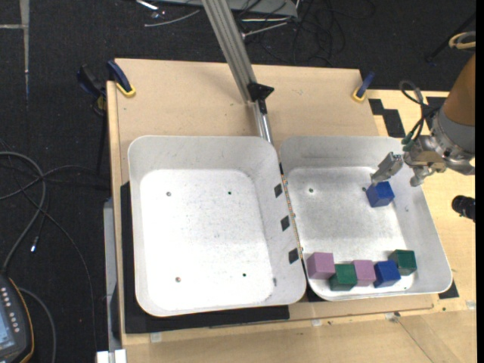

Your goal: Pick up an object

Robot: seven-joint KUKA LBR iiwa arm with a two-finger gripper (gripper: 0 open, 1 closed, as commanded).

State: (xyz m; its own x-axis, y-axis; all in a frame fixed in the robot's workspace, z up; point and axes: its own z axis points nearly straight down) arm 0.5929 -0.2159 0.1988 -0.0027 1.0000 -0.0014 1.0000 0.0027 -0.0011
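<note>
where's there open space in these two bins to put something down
The left bin has a bare floor from wall to wall. In the right bin, the middle is free, between the blue block by the end effector and the crowded row of blocks along the near wall.

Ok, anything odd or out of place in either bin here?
One blue cube sits tilted and apart in the right bin, just under the claw, while five other cubes huddle along the near rim. Nothing looks spilled or damaged.
</note>
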